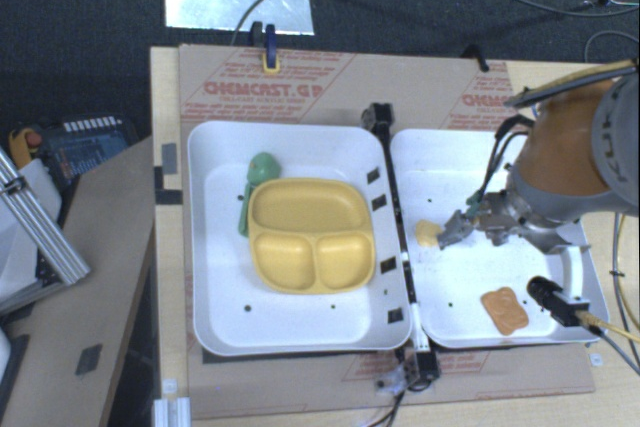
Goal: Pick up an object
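Orange biscuit (504, 310) front right bin; pincer (452, 231) beside yellow piece (428, 234), grip state unclear.

Dark carpet (80, 5) surrounds the wooden bench (165, 95).

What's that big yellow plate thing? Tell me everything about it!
The yellow tray looks like smooth plastic, with rounded corners. It has three hollows: one wide one at the far side and two smaller ones at the near side. It lies flat, open side up, in the left bin. A green spoon pokes out from under its far left corner.
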Controlling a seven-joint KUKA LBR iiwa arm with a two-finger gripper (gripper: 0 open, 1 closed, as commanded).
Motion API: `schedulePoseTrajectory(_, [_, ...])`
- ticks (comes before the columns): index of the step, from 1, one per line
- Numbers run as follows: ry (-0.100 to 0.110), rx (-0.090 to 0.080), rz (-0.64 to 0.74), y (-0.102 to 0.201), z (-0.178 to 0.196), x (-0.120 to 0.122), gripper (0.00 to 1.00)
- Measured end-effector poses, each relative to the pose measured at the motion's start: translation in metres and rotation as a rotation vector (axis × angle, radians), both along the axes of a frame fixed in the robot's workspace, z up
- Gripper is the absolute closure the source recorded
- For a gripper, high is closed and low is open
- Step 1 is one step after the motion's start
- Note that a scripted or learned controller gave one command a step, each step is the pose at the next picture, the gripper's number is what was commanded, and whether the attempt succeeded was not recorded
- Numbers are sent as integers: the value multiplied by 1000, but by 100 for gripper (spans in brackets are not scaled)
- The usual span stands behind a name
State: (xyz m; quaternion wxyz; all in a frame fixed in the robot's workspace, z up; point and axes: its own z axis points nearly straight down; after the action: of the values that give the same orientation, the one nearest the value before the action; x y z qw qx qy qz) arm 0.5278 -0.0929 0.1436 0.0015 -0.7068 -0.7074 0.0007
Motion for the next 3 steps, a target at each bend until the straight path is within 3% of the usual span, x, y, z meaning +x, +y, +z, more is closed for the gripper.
schedulePoseTrajectory(1, [0,0,0,0,-52,0,0])
schedulePoseTrajectory(2, [-4,-1,0,0,-39,1,100])
schedulePoseTrajectory(3, [-9,-2,4,5,6,6,100])
